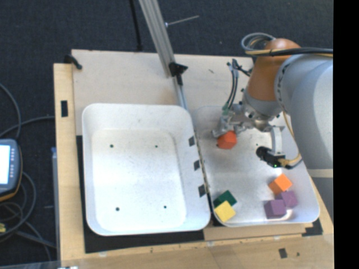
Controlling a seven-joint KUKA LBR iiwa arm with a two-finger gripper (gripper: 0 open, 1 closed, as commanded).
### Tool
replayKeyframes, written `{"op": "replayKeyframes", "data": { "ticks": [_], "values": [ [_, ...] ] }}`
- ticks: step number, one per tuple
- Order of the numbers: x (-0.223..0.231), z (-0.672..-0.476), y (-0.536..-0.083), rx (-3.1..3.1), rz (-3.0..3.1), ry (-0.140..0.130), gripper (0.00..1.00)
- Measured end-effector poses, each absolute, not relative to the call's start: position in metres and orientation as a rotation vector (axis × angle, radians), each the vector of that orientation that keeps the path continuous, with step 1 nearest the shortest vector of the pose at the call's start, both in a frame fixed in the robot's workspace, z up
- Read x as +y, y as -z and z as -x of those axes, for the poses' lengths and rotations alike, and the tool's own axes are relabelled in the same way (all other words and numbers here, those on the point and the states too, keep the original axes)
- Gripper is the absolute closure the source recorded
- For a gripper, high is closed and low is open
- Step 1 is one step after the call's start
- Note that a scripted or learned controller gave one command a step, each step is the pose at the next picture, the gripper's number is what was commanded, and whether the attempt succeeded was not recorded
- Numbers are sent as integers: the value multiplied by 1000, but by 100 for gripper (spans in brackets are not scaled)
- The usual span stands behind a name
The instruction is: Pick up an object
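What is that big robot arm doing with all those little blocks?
The robot arm is reaching into the right bin and its hand is right at a red-orange ball. It is trying to pick something up, and I can't be sure it has the ball yet. Near the bottom of that bin lie a green block, a yellow block, an orange block and two purple blocks. The left bin sits beside it.
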State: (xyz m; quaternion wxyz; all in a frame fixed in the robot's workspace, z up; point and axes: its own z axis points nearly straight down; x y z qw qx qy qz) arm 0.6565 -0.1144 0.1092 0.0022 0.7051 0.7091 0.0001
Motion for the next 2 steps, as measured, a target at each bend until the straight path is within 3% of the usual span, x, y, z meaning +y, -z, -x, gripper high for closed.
{"op": "replayKeyframes", "data": {
  "ticks": [1, 2],
  "values": [
    [-71, -603, -202, 2224, -2211, -9, 100],
    [23, -571, -196, 2234, -2213, -2, 100]
  ]
}}
